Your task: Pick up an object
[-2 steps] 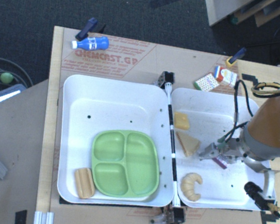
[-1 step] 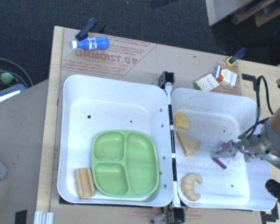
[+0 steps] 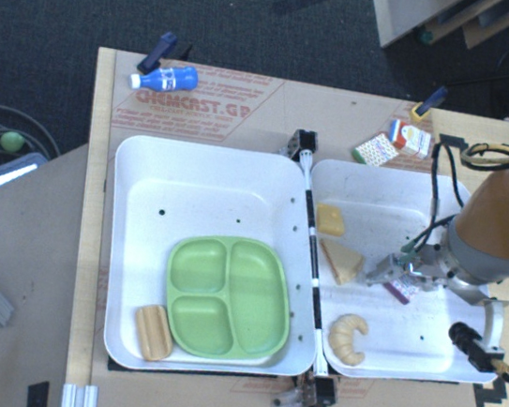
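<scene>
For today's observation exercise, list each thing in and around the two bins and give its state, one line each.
green tray: flat in left bin, compartments bare
bread slice: lying beside the tray
croissant: lying in right bin
cheese wedge: lying flat
yellow block: lying near the divider
gripper: low in right bin
blue bottle: on its side

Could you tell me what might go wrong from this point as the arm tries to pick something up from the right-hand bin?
1. The gripper sits low between the cheese wedge and a small purple object; it may nudge one aside instead of catching it.
2. The wedge lies near the divider between the bins, leaving little room on that side.
3. The croissant rests close to the right bin's front rim, so a push could tip it against the wall.
</scene>
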